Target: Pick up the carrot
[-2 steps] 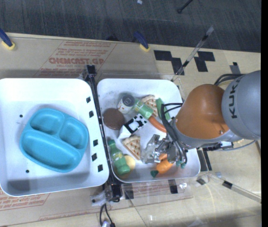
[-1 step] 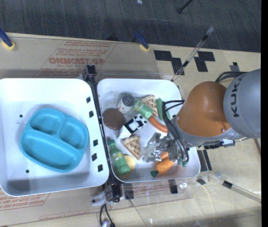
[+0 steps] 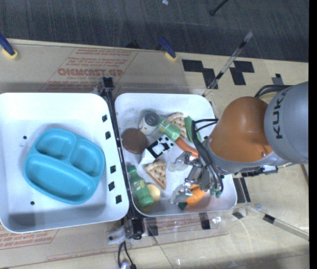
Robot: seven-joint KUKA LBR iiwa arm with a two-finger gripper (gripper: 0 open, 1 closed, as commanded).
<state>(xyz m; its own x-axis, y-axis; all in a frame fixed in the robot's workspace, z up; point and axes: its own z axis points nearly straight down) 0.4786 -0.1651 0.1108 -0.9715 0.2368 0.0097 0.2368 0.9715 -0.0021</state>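
The carrot (image 3: 195,196), orange with a green end, lies in the near right corner of the right bin (image 3: 164,101). My gripper (image 3: 202,185) is down in that corner, right over the carrot and touching or nearly touching it. The grey arm with its orange band (image 3: 239,133) covers the bin's right side. A second thin orange piece (image 3: 187,146) shows at the arm's left edge, partly hidden.
The right bin also holds a brown disc (image 3: 134,140), a waffle wedge (image 3: 157,174), a green bottle (image 3: 140,190) beside a yellow item (image 3: 154,193), a grey can (image 3: 150,119) and a black-and-white tag (image 3: 159,147). A blue divided plate (image 3: 63,164) lies in the left bin (image 3: 13,108).
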